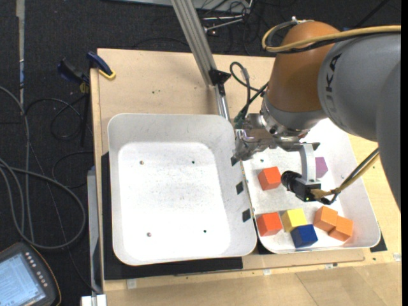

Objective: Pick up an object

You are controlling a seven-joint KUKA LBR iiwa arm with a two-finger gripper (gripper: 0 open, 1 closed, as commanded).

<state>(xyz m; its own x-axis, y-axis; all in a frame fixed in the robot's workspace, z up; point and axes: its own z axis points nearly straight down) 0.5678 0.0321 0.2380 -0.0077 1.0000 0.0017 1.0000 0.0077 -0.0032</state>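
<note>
Sitting nr claw (250,146): orange cube (269,178)

Seven small blocks are seen in the right bin (273,204), all resting on its floor. An orange cube (269,178) is set alone nr the bin's left wall, approx. mid-depth. A purple block (320,167) is found to its right, partly hidden, shape not clear. Along the near edge a row is formed: a red-orange cube (269,222) at left, a yellow cube (294,218) just beside it, and a blue cube (304,236) touching the yellow one's front, turned diagonally. Further right, a tilted orange block (327,217) is pressed against a paler orange block (342,227) nr the corner.
</note>
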